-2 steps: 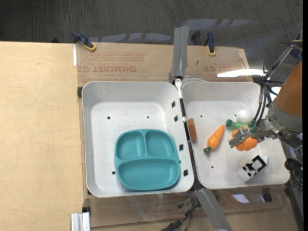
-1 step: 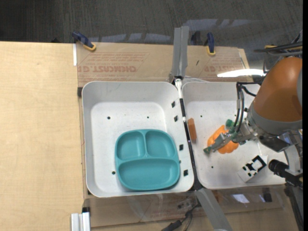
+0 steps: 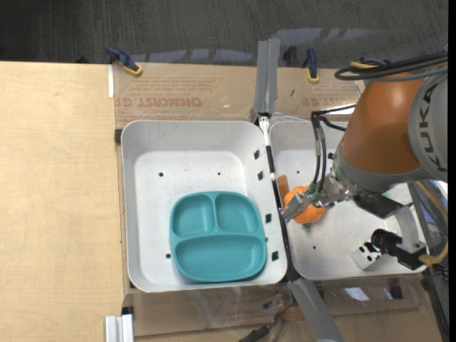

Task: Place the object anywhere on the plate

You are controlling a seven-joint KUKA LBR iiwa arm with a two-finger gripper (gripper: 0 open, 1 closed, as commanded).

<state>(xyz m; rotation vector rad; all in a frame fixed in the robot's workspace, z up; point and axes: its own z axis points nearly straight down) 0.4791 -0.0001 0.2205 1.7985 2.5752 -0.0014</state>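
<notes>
A bin wall (image 3: 273,184) stands between orange object (image 3: 306,209) and teal plate (image 3: 217,235).

Red print on the cardboard sheet (image 3: 187,91) behind the bins, upside down, seemingly "CHEMCRZT.GF", large grey letters "KUK" on the arm (image 3: 427,130), cut off by the frame edge

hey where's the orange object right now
The orange object sits in the right bin, near its left wall, right at the arm's gripper. The teal plate lies in the left bin.
</notes>
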